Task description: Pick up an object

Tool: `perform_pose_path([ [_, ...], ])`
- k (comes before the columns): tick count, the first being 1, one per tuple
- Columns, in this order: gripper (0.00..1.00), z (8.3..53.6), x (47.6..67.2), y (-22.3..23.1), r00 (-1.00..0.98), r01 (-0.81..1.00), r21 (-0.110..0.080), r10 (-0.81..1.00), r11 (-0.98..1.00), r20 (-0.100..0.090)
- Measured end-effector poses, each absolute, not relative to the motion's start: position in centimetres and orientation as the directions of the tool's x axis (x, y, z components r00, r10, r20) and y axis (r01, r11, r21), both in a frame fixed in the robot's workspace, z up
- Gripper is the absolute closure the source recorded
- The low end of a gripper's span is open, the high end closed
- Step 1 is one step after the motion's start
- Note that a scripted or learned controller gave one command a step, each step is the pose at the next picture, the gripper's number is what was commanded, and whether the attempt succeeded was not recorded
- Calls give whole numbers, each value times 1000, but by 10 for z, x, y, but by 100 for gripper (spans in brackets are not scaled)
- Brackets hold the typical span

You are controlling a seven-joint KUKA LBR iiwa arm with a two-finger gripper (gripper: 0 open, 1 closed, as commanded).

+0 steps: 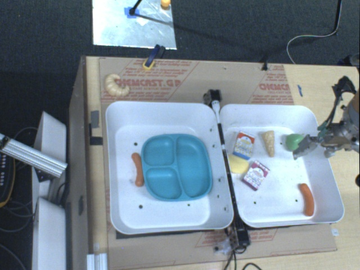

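Note:
My gripper reaches in over the right rim of the right bin. It sits just beside a green round object and looks to be touching it. I cannot tell whether the green object is held. The same bin holds a beige wedge, a small red-and-blue carton, a yellow piece, a pink carton and an orange sausage.
The left bin holds a blue divided plate and a second orange sausage. A black divider bar runs between the bins. A pale curled item lies on the cardboard behind the left bin.

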State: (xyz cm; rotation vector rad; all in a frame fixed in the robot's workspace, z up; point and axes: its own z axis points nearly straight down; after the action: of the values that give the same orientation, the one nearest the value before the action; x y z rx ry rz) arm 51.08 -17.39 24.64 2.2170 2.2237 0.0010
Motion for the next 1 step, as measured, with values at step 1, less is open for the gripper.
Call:
perform_pose_path([
  [1, 0, 116, 561, -121, -3, 1000, -3, 1000, 3, 2],
])
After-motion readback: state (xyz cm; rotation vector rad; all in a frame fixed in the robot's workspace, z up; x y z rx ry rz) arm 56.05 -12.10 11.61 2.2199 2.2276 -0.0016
